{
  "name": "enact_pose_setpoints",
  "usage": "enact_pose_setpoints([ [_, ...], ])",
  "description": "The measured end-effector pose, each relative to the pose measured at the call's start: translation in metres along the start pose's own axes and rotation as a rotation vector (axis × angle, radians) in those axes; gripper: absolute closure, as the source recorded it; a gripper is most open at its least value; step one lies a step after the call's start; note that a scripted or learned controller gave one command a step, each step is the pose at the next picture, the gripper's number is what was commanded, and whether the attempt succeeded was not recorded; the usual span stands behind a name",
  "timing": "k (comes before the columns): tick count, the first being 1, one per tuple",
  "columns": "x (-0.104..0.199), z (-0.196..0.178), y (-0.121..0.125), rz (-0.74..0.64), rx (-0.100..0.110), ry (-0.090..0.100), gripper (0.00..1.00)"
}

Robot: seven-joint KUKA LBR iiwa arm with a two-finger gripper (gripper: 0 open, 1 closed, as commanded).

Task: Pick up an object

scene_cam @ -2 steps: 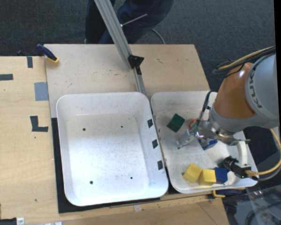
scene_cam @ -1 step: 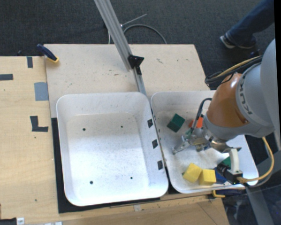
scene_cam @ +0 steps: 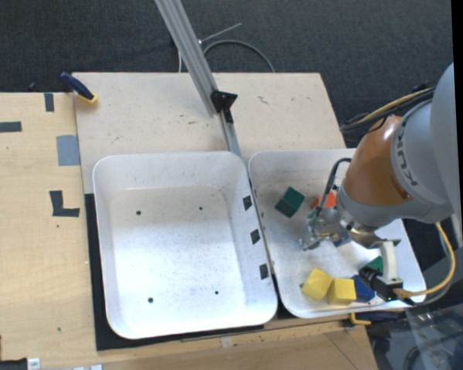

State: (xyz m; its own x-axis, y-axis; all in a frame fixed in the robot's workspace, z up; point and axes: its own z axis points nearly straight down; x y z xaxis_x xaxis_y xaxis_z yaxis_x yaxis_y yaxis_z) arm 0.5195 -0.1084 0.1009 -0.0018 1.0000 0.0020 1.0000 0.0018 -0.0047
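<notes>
The gripper (scene_cam: 321,234) hangs low inside the right bin (scene_cam: 273,166), seemingly placed to reach the loose pieces there, a green block (scene_cam: 290,202) just beside it and two yellow blocks (scene_cam: 328,286) nearer the front rim, though I cannot tell how the jaws stand.

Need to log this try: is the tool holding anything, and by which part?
Cannot be told: the tool is down in the right bin, with no object visibly in it.
</notes>
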Motion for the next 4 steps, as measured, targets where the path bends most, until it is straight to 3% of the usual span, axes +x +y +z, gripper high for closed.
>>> enact_pose_setpoints([
  [2,0.011,-0.115,0.009,-0.001,-0.010,-0.003,1.00],
  [3,0.011,-0.118,0.009,0.001,-0.004,-0.002,1.00],
  [4,0.064,-0.129,0.023,-0.005,-0.004,0.000,1.00],
])
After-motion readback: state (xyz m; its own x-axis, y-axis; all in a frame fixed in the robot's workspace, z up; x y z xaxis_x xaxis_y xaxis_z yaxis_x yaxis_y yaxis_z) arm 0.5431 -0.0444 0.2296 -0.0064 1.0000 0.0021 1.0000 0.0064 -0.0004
